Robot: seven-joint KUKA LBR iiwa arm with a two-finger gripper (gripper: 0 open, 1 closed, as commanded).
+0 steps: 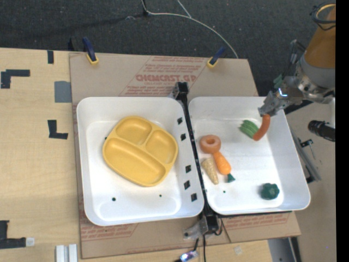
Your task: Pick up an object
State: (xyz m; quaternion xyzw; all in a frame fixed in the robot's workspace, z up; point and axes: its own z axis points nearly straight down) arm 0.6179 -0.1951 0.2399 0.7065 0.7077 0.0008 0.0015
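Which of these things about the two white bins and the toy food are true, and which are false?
1. The yellow divided plastic plate lies in the left white bin. True.
2. The orange toy carrot lies on the yellow plate. False: it lies in the right white bin, beside the pale toy corn cob.
3. The dark green round toy sits near the right bin's front right corner. True.
4. The gripper is over the left bin. False: it is at the right bin's far right side, with a long reddish-orange toy hanging below it.
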